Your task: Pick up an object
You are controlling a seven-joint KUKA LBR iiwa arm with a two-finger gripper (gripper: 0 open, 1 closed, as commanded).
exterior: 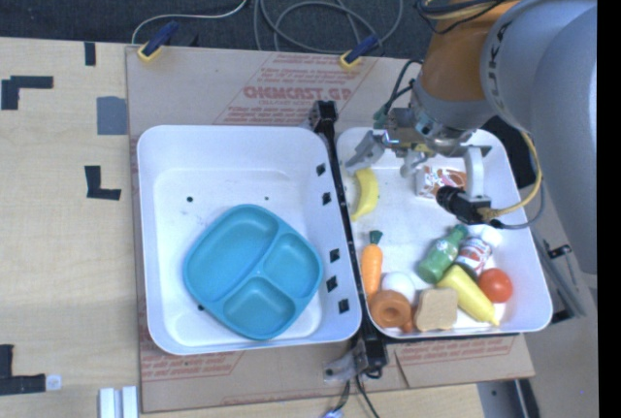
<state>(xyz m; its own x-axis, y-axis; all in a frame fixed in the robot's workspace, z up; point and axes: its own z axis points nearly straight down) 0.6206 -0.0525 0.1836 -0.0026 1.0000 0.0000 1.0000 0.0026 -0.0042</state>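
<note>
The end effector point(400, 146) hangs over the far part of the right bin point(532, 256), its metal fingers spread apart with nothing between them. Just below and left of it, against the bin's left wall, lies a small yellow banana point(365, 193), curved, with a darker tip at its near end.

The rest of the bin's load sits nearer the camera than the banana. An orange carrot point(372, 269) with a green stub lies directly below it. Right of the carrot a green bottle point(441, 254) leans beside a red-and-white can point(474, 254). Along the near wall sit an orange ring-shaped piece point(392, 309), a tan block like a slice of bread point(437, 308), a long yellow item point(470, 294) and a red tomato point(496, 284). A red-and-white packet point(441, 179) lies right of the banana, under the wrist.

Left of the banana, across the divider, the left bin point(160, 164) holds a blue sectioned plate point(252, 270).
</note>
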